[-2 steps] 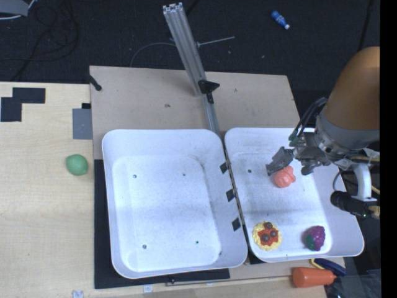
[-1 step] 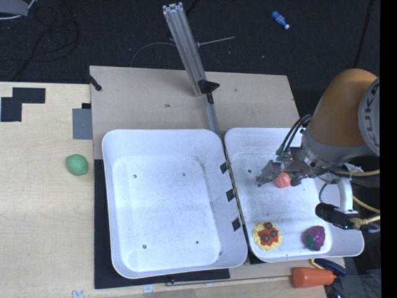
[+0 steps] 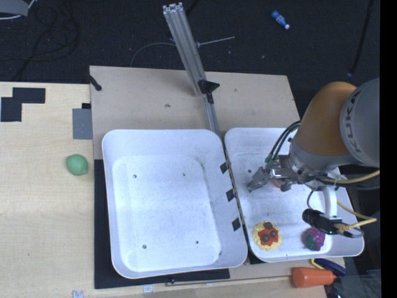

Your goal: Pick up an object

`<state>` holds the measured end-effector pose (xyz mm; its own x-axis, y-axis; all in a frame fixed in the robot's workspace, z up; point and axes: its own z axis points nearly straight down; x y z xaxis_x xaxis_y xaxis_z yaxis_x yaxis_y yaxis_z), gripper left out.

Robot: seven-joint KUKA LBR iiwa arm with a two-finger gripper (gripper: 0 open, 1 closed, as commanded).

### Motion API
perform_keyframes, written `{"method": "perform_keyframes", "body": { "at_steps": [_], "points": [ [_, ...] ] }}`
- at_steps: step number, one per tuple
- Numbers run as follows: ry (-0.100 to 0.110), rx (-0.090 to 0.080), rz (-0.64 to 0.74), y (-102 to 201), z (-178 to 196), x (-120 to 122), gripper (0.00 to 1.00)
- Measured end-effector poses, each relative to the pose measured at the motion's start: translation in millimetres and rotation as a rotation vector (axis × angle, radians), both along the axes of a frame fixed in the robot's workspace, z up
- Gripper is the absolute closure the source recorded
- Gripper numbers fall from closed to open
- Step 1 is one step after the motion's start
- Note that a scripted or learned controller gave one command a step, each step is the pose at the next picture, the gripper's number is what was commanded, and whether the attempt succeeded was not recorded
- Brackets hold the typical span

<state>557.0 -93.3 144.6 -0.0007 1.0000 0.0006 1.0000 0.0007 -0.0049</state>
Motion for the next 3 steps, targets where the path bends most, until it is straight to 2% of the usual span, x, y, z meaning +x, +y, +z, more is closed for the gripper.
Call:
{"method": "perform_keyframes", "body": {
  "at_steps": [1, 2, 3],
  "points": [
    [-0.002, 0.000, 0.000, 0, -52, -1, 0.00],
    [-0.004, -0.001, -0.003, -1, -40, 0, 1.00],
    [-0.008, -0.001, -0.003, -11, 15, 0, 1.00]
  ]
}}
